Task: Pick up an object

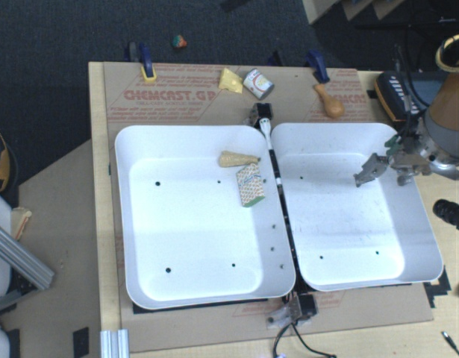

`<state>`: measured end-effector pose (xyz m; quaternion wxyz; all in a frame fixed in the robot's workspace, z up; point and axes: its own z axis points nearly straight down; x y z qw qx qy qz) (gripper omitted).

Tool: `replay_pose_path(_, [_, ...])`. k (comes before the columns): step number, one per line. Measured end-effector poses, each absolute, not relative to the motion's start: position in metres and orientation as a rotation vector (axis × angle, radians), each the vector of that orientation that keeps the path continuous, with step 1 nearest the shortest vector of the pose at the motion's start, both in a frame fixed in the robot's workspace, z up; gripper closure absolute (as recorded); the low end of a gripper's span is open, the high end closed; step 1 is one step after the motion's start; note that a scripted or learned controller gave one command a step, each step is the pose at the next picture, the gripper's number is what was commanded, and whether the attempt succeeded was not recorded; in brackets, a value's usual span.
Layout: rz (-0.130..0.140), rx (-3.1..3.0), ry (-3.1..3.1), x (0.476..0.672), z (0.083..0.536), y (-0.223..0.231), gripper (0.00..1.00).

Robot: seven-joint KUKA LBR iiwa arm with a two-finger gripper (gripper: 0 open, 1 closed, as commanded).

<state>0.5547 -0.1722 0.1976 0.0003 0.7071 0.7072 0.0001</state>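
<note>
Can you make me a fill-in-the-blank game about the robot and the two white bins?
1. The tan cone-shaped object and the patterned packet both lie in the ____ bin.
2. The gripper hangs over the ____ bin.
3. The wooden-handled tool lies on the board ____ the bins.
4. There are ____ white bins.

Missing words: left; right; behind; two

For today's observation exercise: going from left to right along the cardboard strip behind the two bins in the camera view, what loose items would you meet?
Yellow wedge → small white box → wooden-handled tool.
</note>
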Motion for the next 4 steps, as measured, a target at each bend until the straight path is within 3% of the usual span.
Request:
replay_pose_path(1, [-0.005, 2.224, 2.233, 0.557, 0.082, -0.127, 0.0])
replay_pose_path(2, [0.002, 2.22, 2.22, 0.559, 0.099, -0.13, 1.0])
replay_pose_path(3, [0.002, 2.219, 2.2, 0.545, 0.217, -0.232, 1.0])
replay_pose_path(4, [-0.004, 2.224, 2.237, 0.514, 0.123, -0.133, 1.0])
